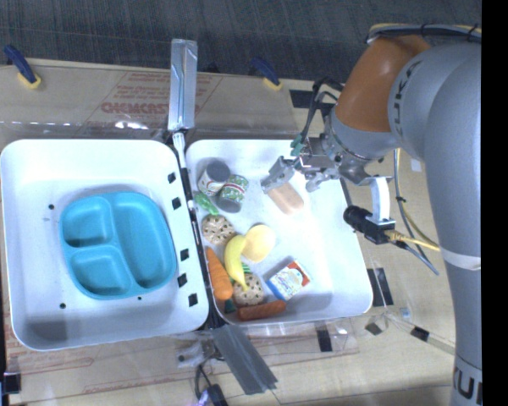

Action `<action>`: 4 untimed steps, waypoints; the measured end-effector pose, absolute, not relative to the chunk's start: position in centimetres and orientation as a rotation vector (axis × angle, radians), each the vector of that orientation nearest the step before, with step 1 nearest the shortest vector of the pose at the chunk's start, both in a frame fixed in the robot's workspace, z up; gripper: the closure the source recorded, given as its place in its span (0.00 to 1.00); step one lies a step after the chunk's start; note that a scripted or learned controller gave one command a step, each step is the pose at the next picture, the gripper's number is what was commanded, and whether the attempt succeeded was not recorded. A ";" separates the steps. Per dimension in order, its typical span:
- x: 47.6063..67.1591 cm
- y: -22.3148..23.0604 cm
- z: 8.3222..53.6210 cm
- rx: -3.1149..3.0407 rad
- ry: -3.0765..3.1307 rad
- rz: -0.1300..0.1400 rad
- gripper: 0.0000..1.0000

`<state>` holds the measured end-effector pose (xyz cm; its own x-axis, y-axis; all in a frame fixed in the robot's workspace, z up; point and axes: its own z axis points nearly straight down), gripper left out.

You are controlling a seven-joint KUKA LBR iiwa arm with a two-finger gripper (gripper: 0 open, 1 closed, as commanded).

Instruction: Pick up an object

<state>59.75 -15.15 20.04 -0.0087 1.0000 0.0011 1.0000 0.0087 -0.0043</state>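
Hovering over the right bin (347, 265), the gripper (289, 176) has a tan block (286, 198) just below; jaw state unclear, so a shallow grip could slip.

Count on inspection: two white bins, left bin (17, 227) and right bin (339, 252). One blue divided tray (114, 245). One banana (234, 260), one carrot (219, 275), one can (223, 186), one small carton (287, 280), two cookies (216, 227) (251, 289).
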 end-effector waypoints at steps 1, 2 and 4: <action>62.1 -12.9 20.0 -2.321 -2.117 0.002 0.00; 62.2 -10.8 12.0 -2.416 -2.024 -0.006 0.00; 52.0 -14.1 9.1 -2.277 -2.160 0.003 0.00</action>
<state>52.01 -14.11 9.14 0.0527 0.9986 0.0008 0.9986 -0.0527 -0.0035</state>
